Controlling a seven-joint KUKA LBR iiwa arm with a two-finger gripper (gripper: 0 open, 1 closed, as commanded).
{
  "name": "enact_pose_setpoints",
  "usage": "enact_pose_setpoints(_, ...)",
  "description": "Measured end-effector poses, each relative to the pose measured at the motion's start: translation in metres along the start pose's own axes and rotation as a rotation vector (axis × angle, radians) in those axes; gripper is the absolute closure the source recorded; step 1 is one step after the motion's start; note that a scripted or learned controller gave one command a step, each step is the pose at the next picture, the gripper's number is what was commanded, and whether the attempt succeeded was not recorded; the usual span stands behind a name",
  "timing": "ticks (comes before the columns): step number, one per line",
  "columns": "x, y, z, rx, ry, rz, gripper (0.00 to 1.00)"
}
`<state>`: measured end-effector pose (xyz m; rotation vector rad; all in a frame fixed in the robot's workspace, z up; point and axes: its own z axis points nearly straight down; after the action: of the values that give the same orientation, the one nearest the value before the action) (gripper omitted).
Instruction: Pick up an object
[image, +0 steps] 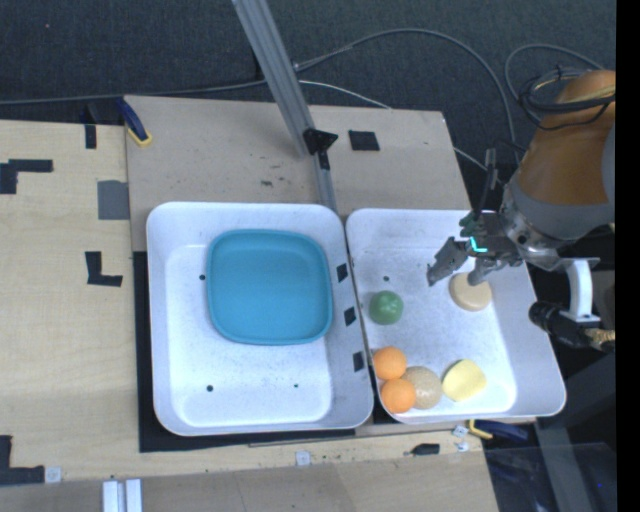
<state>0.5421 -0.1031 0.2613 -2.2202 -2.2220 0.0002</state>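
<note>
Over the right bin (500, 395), the gripper (462, 262) hovers with fingers spread beside a beige ball (470, 292); next it must descend and pinch.

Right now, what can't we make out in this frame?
- Gripper: too small and dark in the camera view to tell whether it grips anything.
- Beige object: its upper part is covered by the gripper, so shape and contact are unclear.
- Tan ball: partly hidden behind the lower orange ball.
- Arm: cut off by the right edge.
</note>
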Motion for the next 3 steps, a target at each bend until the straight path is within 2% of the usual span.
enact_pose_setpoints(1,0.000,0.000,0.000,0.000,0.000,0.000,0.00)
enact_pose_setpoints(2,-0.009,-0.005,0.053,0.005,0.000,0.001,0.00)
enact_pose_setpoints(3,0.000,-0.002,0.111,0.006,0.001,0.000,0.00)
